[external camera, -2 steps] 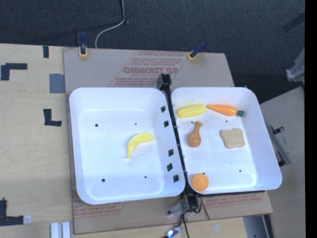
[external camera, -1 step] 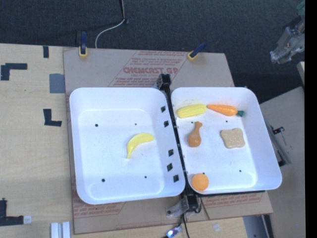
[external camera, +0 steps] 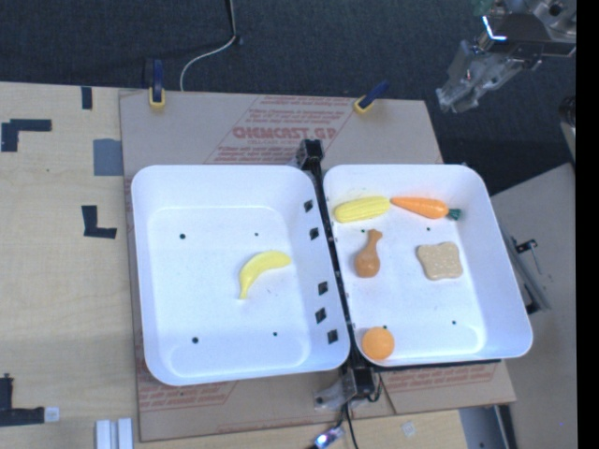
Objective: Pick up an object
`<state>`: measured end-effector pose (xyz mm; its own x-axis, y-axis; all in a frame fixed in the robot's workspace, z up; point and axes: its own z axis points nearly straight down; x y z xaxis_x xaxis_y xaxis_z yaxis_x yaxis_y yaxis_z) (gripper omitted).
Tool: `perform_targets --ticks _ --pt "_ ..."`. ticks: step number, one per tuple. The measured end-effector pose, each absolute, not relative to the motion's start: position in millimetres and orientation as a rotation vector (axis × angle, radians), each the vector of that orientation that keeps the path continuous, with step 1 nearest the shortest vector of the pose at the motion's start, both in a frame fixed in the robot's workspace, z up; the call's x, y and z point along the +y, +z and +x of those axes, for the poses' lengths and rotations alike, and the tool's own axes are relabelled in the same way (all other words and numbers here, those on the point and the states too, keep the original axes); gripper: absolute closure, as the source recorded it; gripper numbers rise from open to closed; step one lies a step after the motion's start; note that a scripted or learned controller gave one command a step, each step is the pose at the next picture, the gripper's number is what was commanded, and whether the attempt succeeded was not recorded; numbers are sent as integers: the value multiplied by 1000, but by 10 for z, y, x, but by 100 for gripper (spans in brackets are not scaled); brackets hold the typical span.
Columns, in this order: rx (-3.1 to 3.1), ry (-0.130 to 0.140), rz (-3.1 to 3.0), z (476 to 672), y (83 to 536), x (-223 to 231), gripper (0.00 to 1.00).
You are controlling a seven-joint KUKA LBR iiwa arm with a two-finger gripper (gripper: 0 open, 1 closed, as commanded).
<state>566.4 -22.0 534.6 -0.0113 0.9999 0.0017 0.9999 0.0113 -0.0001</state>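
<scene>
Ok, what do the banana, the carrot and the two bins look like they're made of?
The banana looks like moulded plastic toy food: flat uniform yellow, smooth, no natural marking. The carrot likewise: even orange with a small green tip, probably plastic or rubber. The left bin and right bin look like thin formed white plastic with a matt-to-satin finish, rounded corners and raised rims. The material can't be confirmed from above.

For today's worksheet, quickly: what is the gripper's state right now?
Gripper: raised beyond the bins' far right corner, holding nothing; open or closed cannot be told.
</scene>
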Motion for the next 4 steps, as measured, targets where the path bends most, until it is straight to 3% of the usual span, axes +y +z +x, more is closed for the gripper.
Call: perform_targets --ticks 1,2,4 --pt "-2226 0 -2220 6175 5341 -17 100" --pt "-2228 -2 -2218 6705 5341 478 100" --pt "-2228 0 -2214 6679 5340 1909 100"
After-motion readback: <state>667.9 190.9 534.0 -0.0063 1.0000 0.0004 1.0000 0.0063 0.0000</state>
